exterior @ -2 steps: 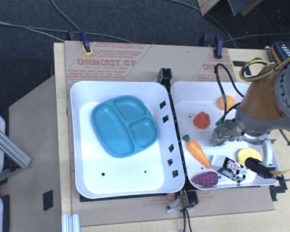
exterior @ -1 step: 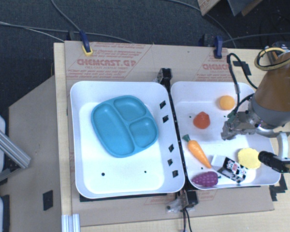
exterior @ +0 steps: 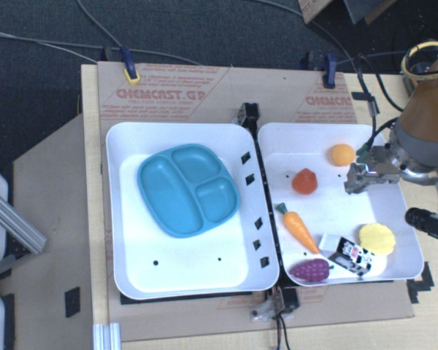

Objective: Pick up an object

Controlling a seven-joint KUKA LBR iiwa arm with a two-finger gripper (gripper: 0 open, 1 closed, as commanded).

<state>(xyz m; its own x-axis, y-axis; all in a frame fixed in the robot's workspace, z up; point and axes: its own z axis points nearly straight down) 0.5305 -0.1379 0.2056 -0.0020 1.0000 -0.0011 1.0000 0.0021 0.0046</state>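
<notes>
The gripper [exterior: 356, 178] hangs over the right bin [exterior: 350, 133]; whether it is open or closed I cannot tell, and nothing shows in its grasp. Just up and left of it lies an orange ball [exterior: 342, 154], farther left a red tomato [exterior: 304, 181]. Both look like light, smooth, rounded toys, likely to roll, so take either across its widest middle.
</notes>
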